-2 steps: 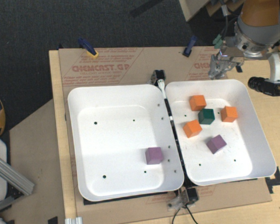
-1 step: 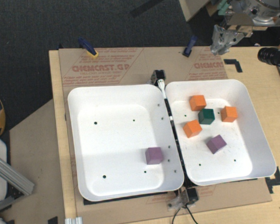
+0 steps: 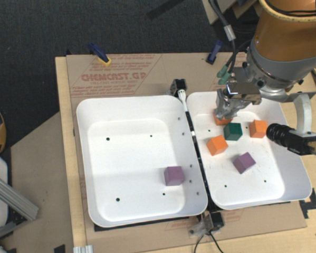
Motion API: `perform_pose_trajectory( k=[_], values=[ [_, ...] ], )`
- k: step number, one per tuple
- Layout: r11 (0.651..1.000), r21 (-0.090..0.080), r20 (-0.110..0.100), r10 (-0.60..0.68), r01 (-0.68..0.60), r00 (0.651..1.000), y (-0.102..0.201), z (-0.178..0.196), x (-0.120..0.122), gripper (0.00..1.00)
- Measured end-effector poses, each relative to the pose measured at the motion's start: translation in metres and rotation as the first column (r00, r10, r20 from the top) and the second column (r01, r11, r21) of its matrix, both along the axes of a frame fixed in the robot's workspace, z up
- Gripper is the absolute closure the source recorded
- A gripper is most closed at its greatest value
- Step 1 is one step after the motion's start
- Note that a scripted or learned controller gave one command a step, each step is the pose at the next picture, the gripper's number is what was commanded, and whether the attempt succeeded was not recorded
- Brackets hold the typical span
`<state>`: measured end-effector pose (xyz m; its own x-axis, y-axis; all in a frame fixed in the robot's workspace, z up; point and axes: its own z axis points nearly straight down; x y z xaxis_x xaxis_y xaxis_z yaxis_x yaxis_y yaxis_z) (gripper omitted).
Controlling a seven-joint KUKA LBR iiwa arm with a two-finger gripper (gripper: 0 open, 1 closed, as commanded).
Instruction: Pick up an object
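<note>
My gripper (image 3: pixel 227 110) hangs low over the back left part of the right bin (image 3: pixel 288 188). Directly beneath it lies an orange block (image 3: pixel 221 120), partly hidden by the gripper. I cannot see whether the gripper touches it. Close by in the same bin are a green block (image 3: pixel 233 131), a second orange block (image 3: pixel 217 145), a third orange block (image 3: pixel 258 128) and a purple block (image 3: pixel 244 162). Another purple block (image 3: pixel 174 175) sits in the left bin (image 3: pixel 86 153), near its front right.
Both bins rest on a cardboard sheet (image 3: pixel 118 72) held by blue clamps (image 3: pixel 99 53). A black cylinder (image 3: pixel 286 135) juts over the right bin's right side. The grey and orange arm (image 3: pixel 285 32) fills the upper right.
</note>
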<state>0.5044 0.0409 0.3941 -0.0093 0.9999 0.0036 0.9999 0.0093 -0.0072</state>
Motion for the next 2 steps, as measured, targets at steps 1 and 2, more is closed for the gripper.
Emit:
perform_pose_trajectory(
  k=[1,2],
  values=[
    [1.0,-0.007,0.002,-0.021,0.021,1.0,-0.11,-0.039,-0.001,1.0],
    [1.0,-0.002,0.03,-0.003,0.003,1.0,-0.052,0.136,-0.022,1.0]
  ],
)
